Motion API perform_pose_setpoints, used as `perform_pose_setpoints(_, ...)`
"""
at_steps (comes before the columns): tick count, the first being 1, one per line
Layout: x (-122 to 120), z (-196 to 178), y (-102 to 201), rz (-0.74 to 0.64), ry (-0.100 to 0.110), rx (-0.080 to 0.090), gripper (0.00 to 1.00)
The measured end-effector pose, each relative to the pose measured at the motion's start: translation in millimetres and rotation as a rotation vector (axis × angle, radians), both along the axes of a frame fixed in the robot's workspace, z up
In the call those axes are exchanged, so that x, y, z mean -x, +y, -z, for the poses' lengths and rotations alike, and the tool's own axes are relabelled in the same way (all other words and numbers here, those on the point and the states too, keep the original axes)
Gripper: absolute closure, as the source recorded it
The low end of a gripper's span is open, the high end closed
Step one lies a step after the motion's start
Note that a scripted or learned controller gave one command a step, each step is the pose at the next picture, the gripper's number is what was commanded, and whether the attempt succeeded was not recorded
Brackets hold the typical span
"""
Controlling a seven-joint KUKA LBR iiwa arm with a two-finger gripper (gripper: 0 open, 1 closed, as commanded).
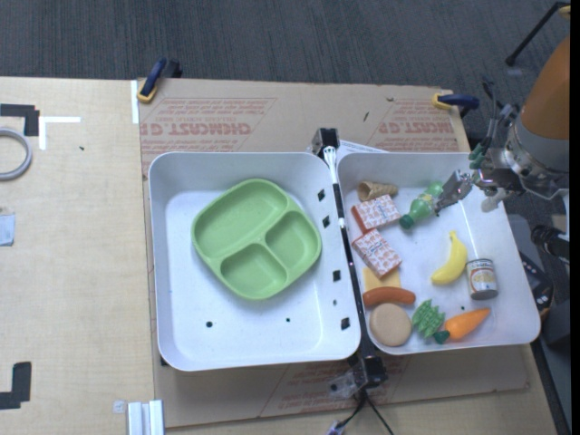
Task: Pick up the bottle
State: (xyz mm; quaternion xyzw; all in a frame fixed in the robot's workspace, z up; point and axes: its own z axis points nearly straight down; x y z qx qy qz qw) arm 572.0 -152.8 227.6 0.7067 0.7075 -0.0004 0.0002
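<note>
Green plastic marks the bottle [422, 208], a small toy lying on its side near the upper wall of the right bin [517, 243]; its long axis slants from lower left up to the right, and its upper right end meets the claw [453, 191]; the claw reaches in from the right at the end of the grey arm [521, 166], so the bottle lies just to its left and a little lower; whether the claw is open or closed around that end cannot be told from this slanting view. Reversed red print on the cardboard [208, 125] under both bins looks like "CHEMGUARD", judged uncertainly; the small tin can [482, 277] bears a label too small to read; two red and white cracker packs [376, 232] sit left of the bottle; a green divided plate [256, 237] lies in the left bin [168, 270] on the tabletop [72, 243].
</note>
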Motion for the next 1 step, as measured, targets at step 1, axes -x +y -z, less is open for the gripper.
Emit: perform_pose_setpoints(1,-0.6,-9.6,-0.2,-0.001,0.0,0.001,1.0)
